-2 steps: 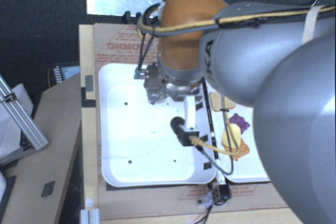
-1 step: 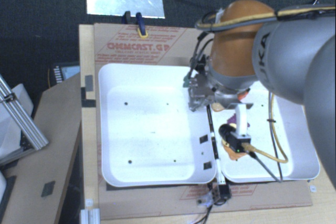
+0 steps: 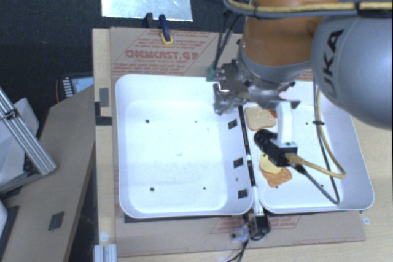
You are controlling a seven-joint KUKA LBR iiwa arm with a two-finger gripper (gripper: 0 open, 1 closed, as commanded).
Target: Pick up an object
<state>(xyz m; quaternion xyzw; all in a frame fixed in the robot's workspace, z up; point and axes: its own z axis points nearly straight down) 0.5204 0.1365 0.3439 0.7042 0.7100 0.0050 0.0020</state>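
Orange-yellow piece [image 3: 277, 176], front of right bin [image 3: 351, 192]; tan slice [image 3: 260, 115] behind it; fingers [image 3: 223, 104] above the bins' divide, openness cannot be told.

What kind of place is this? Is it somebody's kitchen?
It looks more like a robot lab or test workshop. A big grey and orange robot arm hangs over the right bin, beside the left bin, both plain white on cardboard, and a bare metal rail stands nearby.
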